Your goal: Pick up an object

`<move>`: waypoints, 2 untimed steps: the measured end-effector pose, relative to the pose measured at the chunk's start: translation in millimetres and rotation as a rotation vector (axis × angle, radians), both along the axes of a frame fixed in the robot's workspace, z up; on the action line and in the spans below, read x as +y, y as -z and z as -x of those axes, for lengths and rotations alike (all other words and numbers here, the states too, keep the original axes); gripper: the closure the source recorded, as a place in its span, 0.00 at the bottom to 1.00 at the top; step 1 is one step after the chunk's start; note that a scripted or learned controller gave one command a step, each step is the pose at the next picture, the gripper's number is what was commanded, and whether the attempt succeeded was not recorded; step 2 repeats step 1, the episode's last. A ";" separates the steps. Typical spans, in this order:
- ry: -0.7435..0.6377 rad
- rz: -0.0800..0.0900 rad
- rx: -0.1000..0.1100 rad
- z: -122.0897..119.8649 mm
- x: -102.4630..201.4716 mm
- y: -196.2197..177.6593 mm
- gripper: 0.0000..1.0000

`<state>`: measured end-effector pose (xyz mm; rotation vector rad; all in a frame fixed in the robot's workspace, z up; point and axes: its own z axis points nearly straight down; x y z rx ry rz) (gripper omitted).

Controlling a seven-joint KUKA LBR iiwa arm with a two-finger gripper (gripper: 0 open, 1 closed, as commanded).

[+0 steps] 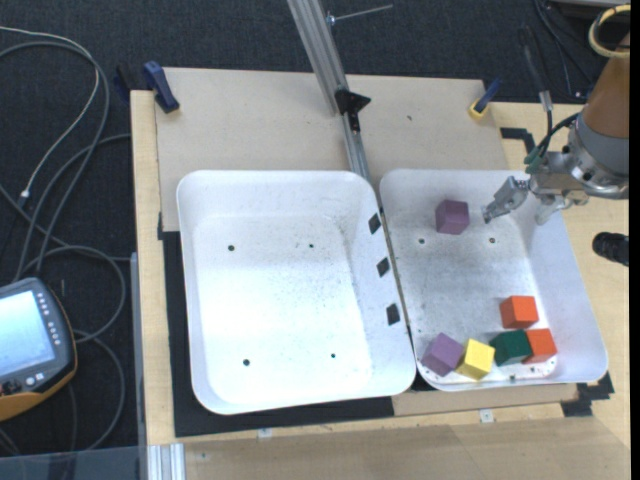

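A purple cube (452, 216) lies alone near the back of the right bin (480, 280). At that bin's front edge sit a second purple cube (443, 353), a yellow cube (478, 358), a green block (512, 347) and two orange cubes (518, 311) (541, 343). My gripper (522, 202) hangs over the bin's back right part, to the right of the lone purple cube. Its two fingers (500, 204) stand spread apart, open, with nothing between them.
The left bin (275, 286) lies beside the right one. A slanted metal pole (318, 48) rises from between the bins' back edges. Blue clamps (160, 85) (484, 98) hold the board's back corners. Cables and a teach pendant (30, 343) lie left of the bench.
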<state>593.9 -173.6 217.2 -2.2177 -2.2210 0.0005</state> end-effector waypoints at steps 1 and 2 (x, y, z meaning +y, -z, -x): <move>-0.003 -0.002 0.007 -16.9 50.9 107.0 0.00; -0.003 -0.002 0.007 -16.9 50.9 107.0 0.00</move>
